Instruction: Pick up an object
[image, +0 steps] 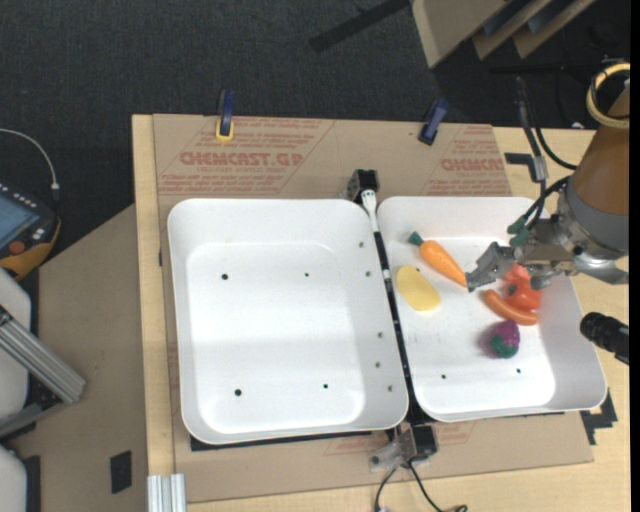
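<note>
Two-finger gripper (515, 268) sat low over the red-orange plastic toy (516, 297) in the right white bin (560, 385); jaw opening unreadable. Risk: crowded orange plastic carrot (441, 261) and purple toy (503, 341) could deflect the grasp.

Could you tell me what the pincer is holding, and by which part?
It cannot be told: the pincer sits over the red toy, hiding any contact.

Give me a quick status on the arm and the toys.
Pincer low over right bin, at red-orange toy. Grip unconfirmed. Carrot, yellow piece, purple piece lie close by.
</note>
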